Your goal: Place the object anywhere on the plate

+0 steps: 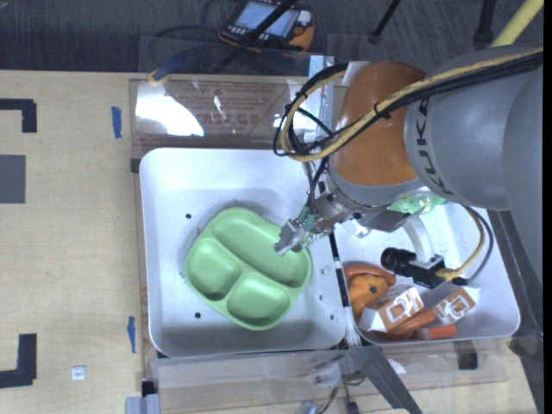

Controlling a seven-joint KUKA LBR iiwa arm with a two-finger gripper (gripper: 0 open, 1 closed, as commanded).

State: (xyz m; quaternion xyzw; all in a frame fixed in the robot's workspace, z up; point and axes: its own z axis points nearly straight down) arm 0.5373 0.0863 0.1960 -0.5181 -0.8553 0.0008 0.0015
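A green plate (241, 270) with three compartments lies in the left white bin (172, 188). My gripper (293, 237) hangs over the plate's right rim, its metal fingertips close to the rim. Whether anything sits between them is too small to tell. In the right bin (500, 304) lie an orange object (369, 285) and orange-and-white packets (423, 309). A small green item (412, 204) shows under the arm near the wrist.
The large grey arm with its orange band (379, 128) covers most of the right bin's back half. Yellow and black cables (302, 128) loop over the divider between the bins. A clear panel (216, 106) stands behind the left bin.
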